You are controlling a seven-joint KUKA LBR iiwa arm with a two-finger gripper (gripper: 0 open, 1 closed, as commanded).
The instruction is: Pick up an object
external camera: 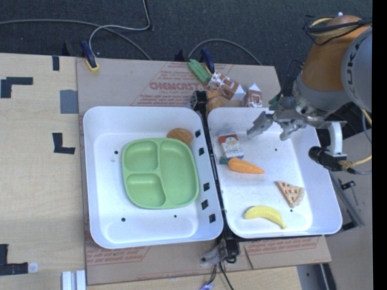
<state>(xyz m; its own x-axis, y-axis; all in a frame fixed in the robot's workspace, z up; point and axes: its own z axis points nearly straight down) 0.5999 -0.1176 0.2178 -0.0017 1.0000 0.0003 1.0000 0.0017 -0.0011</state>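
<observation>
Seen from above, two shallow white bins sit side by side on a bench. The left bin [97, 162] holds a green divided plate [160, 172], with a small brown bread roll [179, 135] at the plate's one o'clock. The right bin [314, 180] holds a small carton [229, 145] and an orange carrot [245, 167] toward nine o'clock, a waffle wedge [290, 193] toward four o'clock and a yellow banana [265, 215] at six o'clock. The gripper [275, 127] hangs over the right bin's twelve o'clock area, fingers spread wide with nothing between them. By my judgement the pick has not begun: choosing, closing and lifting all remain.
</observation>
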